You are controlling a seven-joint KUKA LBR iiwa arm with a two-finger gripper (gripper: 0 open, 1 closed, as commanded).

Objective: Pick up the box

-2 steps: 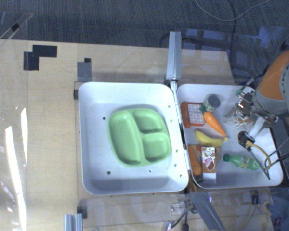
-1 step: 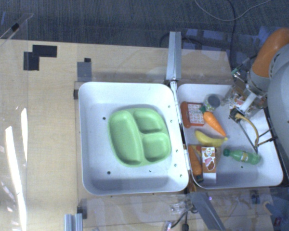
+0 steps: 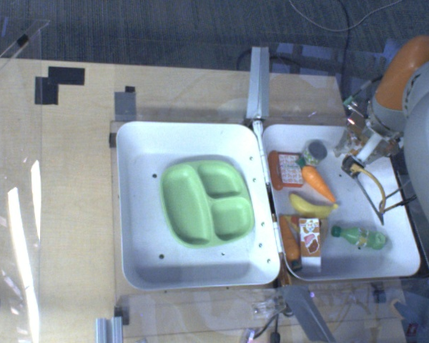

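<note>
Box [image 3: 309, 236] location: right bin [image 3: 357, 263], close to the front wall, lying just beside an orange item [image 3: 289, 240] on the divider side, with the banana [image 3: 312, 205] directly behind it. A green bottle [image 3: 359, 238] lies near it on the opposite side. My claw [image 3: 359, 147] hangs over the bin's far right corner, well apart from the box. I cannot tell whether my claw is wide or narrow.

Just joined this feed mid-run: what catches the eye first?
The bright green divided plate sits in the middle of the left bin. The right bin is crowded: carrot, banana, green bottle and a small box at its near edge. The arm's orange band shows at that bin's far right corner.
</note>
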